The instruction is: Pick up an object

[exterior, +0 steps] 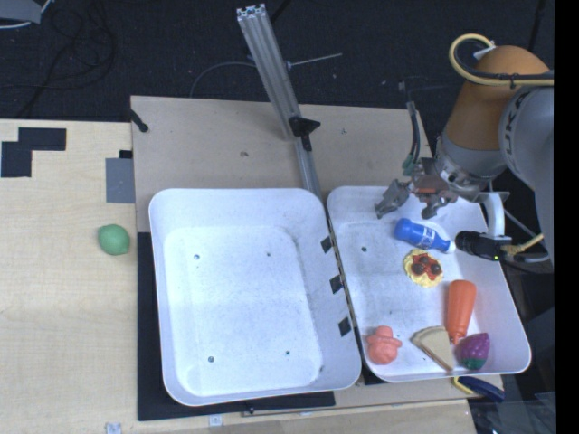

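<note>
My gripper (416, 202) hangs over the far end of the right bin (362, 242), fingers spread open with nothing between them. Just in front of it lies a blue bottle (422, 234) on its side, apart from the fingertips. Further toward the near end lie a yellow and red round toy (423, 268), an orange carrot (460, 306), a pink toy (384, 344), a tan wedge (434, 342) and a purple piece (473, 350).
The left bin (172, 242) sits beside the right one, joined by black clips (336, 283). A green ball (114, 240) rests on the bench at the left. A slanted aluminium post (276, 66) rises behind the bins.
</note>
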Tool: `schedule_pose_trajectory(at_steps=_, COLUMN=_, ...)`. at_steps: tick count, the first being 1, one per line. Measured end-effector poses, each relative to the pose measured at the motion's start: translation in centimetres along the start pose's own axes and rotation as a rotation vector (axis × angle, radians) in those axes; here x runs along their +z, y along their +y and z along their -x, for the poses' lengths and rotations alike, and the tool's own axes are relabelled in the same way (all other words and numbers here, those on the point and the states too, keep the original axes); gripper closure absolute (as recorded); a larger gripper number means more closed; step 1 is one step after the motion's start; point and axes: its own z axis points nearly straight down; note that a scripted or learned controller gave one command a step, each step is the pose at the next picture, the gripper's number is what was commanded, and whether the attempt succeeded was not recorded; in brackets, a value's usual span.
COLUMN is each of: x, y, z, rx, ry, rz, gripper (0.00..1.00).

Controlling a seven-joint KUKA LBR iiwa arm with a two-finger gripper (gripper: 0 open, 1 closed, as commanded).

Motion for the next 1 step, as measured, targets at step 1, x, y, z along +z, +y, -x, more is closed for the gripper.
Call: schedule_pose_trajectory(at_steps=1, x=5.36, y=-0.95, z=-0.03, rx=0.001, ry=-0.002, rz=0.005, gripper=0.0)
